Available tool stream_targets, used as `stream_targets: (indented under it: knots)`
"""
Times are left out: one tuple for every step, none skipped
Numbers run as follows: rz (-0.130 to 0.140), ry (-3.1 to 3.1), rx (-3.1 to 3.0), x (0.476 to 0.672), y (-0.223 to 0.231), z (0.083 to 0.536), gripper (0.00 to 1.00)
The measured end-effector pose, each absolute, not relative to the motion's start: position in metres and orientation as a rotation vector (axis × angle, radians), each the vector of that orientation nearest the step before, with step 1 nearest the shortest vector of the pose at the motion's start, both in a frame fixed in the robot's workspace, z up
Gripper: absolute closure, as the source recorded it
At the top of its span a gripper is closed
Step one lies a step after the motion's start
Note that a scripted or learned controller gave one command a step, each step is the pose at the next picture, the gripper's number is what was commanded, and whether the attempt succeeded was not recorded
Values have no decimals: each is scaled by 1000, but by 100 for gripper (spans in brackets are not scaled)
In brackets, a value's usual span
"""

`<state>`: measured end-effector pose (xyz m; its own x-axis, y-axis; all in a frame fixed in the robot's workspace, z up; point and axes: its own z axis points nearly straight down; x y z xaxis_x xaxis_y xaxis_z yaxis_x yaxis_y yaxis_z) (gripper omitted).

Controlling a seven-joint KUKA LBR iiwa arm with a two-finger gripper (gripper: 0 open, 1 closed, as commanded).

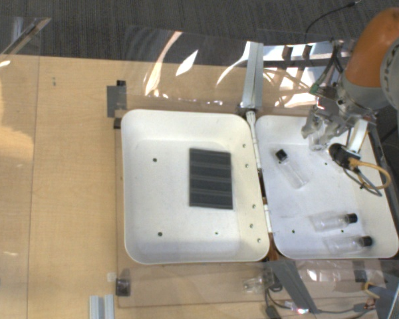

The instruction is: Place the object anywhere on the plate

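Bench: pale wood bench point(53, 198) under dark carpet, bearing two shallow white bins side by side
Gripper: the gripper point(321, 137) hangs over the far right part of the right bin point(379, 208), below the grey arm point(386, 58) with its orange band; whether it is spread or closed I cannot tell, and nothing shows pinched in it
Cable: a looped cable point(362, 168) trails just beside the tool, toward the bin's right wall
Nearest object: a clear vial with a black cap point(289, 167) lies flat in the right bin, near the gripper, toward the bins' shared wall
Other objects: two more clear capped vials point(332, 222) and point(349, 244) lie flat near the bin's front edge, well apart from the gripper
Plate: a dark ribbed plate point(211, 178) sits in the middle of the left bin point(146, 224)
Step in hand: likely the approach to a pick; none of the vials is lifted yet
Next move: centre over one vial, come down across its narrow side, close, then carry it over the dividing wall to the plate
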<state>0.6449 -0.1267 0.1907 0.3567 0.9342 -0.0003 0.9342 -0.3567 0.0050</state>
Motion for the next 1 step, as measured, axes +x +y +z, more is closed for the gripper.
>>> stream_targets:
  knots:
    - [10, 1643, 2674, 670, -36, 248, 100]
